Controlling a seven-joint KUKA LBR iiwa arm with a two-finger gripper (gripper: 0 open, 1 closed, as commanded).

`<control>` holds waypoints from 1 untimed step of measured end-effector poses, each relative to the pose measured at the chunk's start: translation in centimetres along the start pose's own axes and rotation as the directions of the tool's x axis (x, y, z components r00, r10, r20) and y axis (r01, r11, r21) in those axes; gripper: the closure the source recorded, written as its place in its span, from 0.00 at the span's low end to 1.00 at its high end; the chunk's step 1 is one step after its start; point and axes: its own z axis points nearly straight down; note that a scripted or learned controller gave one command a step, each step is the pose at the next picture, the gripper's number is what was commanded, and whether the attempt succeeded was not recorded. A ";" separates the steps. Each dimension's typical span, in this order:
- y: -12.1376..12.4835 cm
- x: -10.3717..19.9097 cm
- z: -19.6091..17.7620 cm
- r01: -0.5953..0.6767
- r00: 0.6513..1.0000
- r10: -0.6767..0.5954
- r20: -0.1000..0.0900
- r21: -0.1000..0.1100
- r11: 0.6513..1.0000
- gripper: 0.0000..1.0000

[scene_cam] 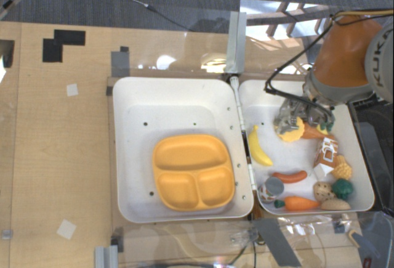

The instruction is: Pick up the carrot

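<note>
My desk (55, 156) carries two white bins side by side. The left bin (132, 113) holds a yellow divided plate (194, 171), with bare floor around it. My arm (351, 57) hangs over the right bin (258, 100), and my tool (301, 120) sits low at the back among crowded food; I cannot tell its grip. The carrot (301, 203) lies well apart from it, along the front wall, just beyond a sausage (289, 177). A banana (258, 148) lies by the dividing wall.
</note>
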 end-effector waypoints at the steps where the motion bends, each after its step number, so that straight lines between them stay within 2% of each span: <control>1: 2.1 8.1 -5.1 -0.069 0.998 0.069 0.001 -0.001 0.998 1.00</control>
